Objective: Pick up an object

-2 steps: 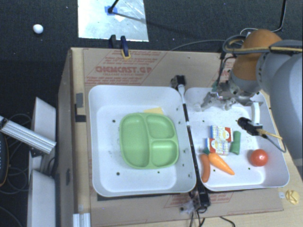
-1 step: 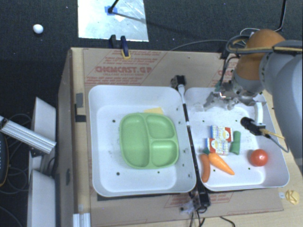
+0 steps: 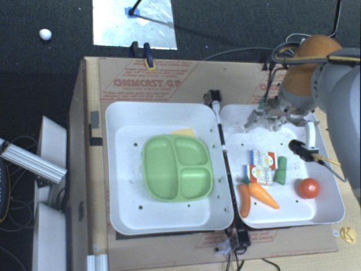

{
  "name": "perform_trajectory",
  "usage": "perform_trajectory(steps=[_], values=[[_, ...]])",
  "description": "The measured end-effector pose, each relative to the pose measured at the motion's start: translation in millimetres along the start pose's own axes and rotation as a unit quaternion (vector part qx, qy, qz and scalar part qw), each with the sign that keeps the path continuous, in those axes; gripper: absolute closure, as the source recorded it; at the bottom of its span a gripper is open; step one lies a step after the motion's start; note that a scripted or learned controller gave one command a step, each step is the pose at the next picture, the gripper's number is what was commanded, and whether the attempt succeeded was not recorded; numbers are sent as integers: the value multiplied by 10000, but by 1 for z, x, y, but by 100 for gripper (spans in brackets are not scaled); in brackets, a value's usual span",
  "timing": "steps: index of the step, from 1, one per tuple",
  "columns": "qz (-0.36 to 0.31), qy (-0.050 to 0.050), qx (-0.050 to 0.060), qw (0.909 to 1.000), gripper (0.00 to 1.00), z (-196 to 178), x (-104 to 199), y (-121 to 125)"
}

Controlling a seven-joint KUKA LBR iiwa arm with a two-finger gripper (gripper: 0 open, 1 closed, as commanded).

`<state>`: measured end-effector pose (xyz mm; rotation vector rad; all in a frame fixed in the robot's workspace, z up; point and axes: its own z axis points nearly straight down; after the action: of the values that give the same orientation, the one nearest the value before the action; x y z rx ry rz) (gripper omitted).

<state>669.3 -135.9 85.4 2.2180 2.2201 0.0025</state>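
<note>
Overhead, the gripper (image 3: 269, 119) hovers at the right bin's (image 3: 327, 208) far edge, fingers spread, gripping nothing. Below it lie a printed carton (image 3: 262, 167), carrots (image 3: 262, 195), and a tomato (image 3: 308, 188). Cardboard (image 3: 169, 81) reads "CHEMCAST".

Green tray (image 3: 176, 168), orange carrots (image 3: 263, 195), red tomato (image 3: 308, 188), white bins (image 3: 127, 117).
</note>
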Motion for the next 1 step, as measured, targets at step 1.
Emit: perform_trajectory(steps=[1], values=[[-18, 4, 4, 10000, 0, 1, 15, 0]])
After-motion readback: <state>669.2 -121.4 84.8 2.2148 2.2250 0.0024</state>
